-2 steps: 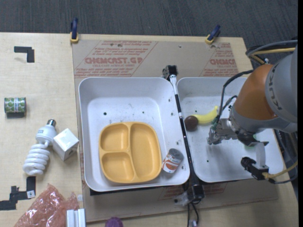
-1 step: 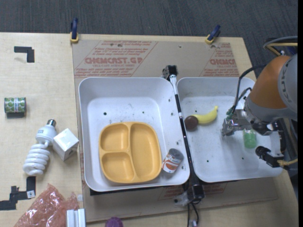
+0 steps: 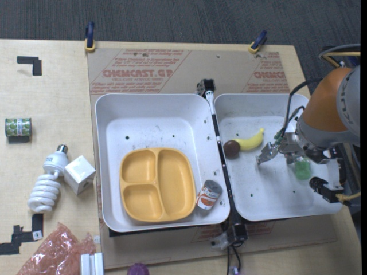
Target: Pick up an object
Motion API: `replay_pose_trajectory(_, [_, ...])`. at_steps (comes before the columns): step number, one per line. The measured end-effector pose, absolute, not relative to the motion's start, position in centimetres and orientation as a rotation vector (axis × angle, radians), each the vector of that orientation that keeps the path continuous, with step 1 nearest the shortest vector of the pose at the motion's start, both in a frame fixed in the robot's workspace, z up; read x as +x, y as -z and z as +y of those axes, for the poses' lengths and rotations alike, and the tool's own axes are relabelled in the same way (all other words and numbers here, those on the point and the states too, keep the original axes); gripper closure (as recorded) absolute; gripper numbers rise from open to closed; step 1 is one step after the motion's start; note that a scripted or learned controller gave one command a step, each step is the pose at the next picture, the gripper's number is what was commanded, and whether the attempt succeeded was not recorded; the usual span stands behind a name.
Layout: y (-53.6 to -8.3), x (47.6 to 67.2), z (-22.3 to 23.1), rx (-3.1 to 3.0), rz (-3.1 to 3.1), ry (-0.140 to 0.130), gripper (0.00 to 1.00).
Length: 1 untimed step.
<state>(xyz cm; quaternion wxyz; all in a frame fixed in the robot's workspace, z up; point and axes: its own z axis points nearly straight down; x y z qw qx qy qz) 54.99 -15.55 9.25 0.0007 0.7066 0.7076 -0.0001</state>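
1. Progress: nothing is lifted yet, as far as the view shows. The gripper point(image 3: 268, 152) hangs low in the right bin point(image 3: 252, 202), its metal fingers near the banana point(image 3: 251, 141) but apart from it. The grasp and the lift are both left to do.
2. Gripper state: I cannot tell how wide it stands, and no object shows in its hold.
3. Likely target: judging by where the gripper is, the banana, or the brown fruit point(image 3: 231, 148) touching its left end. Both lie on the bin floor.
4. Right bin: besides these, a green object point(image 3: 301, 169) sits under the wrist, partly hidden.
5. Left bin point(image 3: 109, 153): a yellow tray point(image 3: 156, 183) with three compartments lies flat, and a can point(image 3: 209, 195) rests just beside its right edge.
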Motion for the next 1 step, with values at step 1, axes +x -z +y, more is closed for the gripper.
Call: replay_pose_trajectory(1, [-10.24,55.07,-15.58,2.215,2.223,0.000,1.00])
